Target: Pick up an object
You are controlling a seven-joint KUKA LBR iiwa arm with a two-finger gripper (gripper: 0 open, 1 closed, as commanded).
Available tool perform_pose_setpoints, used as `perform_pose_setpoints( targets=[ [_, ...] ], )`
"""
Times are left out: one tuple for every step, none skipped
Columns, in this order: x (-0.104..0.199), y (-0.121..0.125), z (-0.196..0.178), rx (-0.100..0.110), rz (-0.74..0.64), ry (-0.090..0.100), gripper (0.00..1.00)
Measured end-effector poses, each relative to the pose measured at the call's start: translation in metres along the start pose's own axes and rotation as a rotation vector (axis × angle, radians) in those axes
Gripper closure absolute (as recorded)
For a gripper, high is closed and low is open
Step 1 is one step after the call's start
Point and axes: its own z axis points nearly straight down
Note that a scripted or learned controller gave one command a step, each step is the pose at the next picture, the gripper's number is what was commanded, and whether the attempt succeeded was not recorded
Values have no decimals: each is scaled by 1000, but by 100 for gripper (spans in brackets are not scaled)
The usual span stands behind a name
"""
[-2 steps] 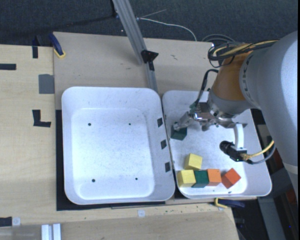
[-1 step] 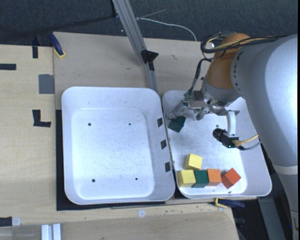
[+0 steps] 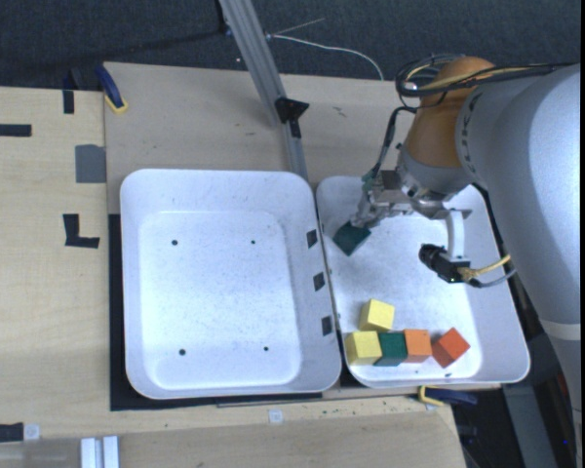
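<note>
My gripper (image 3: 363,220) hangs over the upper left part of the right bin (image 3: 497,354), reaching down from the wrist with the orange band. A dark teal block (image 3: 350,238) sits tilted between its fingertips, close to the bin's left wall. Whether the block is off the bin floor cannot be told. Along the bin's front edge lie a yellow block (image 3: 377,314), a second yellow block (image 3: 364,345), a green block (image 3: 391,348), an orange block (image 3: 417,343) and a red-orange block (image 3: 450,346).
The left bin (image 3: 136,261) stands beside the right one, their walls touching. A slanted metal post (image 3: 263,66) runs from the top down to the bins' shared back corner. A black cable connector (image 3: 439,259) hangs from the wrist above the right bin.
</note>
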Motion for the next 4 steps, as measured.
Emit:
perform_pose_setpoints(
  targets=[
    [0, 0, 1, 0, 0, 0, 0],
    [-6, -38, 11, 10, 2, 0, 0],
    [0, -117, 25, 38, 5, 4, 0],
    [-4, -150, 24, 37, 5, 5, 0]
  ],
)
